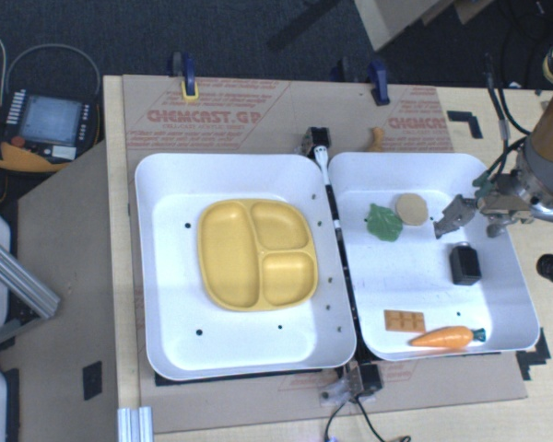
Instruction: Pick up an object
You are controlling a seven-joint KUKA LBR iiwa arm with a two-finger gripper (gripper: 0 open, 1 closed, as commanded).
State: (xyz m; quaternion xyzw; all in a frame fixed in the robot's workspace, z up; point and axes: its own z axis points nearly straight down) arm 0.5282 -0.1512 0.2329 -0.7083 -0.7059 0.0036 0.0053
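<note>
Carrot (445, 338) lower right, brown wafer (405, 320) beside, black block (464, 265), green lump (383, 222) touching tan disc (412, 209), gripper (472, 217) spread open, empty, arm cut off right, yellow tray (256, 252) left bin (157, 274).

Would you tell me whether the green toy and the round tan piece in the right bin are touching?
Cannot tell. In the camera view the green toy and the round tan piece sit edge to edge, with no clear gap or overlap visible between them.

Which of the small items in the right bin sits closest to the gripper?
The black rectangular block, just below the gripper. The tan round disc, green leafy piece, brown waffle and orange carrot lie farther.
</note>
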